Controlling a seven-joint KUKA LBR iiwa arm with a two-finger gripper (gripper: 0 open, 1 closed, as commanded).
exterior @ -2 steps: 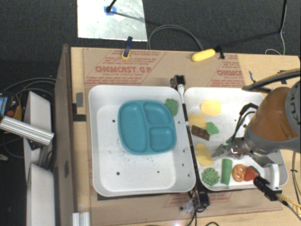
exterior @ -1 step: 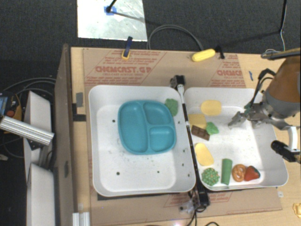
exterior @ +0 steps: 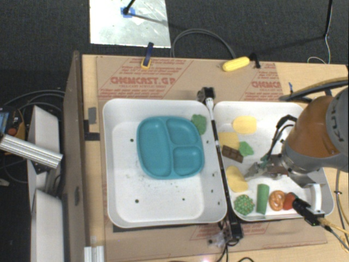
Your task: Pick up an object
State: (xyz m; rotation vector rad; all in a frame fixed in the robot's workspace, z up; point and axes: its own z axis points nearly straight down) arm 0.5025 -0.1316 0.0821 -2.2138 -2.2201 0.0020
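My gripper (exterior: 255,170) reaches in from the right and hovers low over the middle of the right bin (exterior: 272,109). Its tip sits just right of a pale yellow piece (exterior: 235,179) and above a green cylinder (exterior: 263,197). A bumpy green ball (exterior: 244,203), an orange pretzel-like piece (exterior: 277,200) and a red piece (exterior: 289,198) lie along the bin's front. Further back are a yellow oval (exterior: 245,125), a yellow block (exterior: 229,140), a brown bar (exterior: 232,154) and a small green piece (exterior: 246,148). Nothing shows in the gripper's grasp.
The left bin (exterior: 122,162) holds a blue divided plate (exterior: 169,147) with a green leafy piece (exterior: 199,123) at its back right corner. A yellow banana-like object (exterior: 235,64) lies on the cardboard behind the bins. The arm's orange band (exterior: 316,127) covers the right bin's right side.
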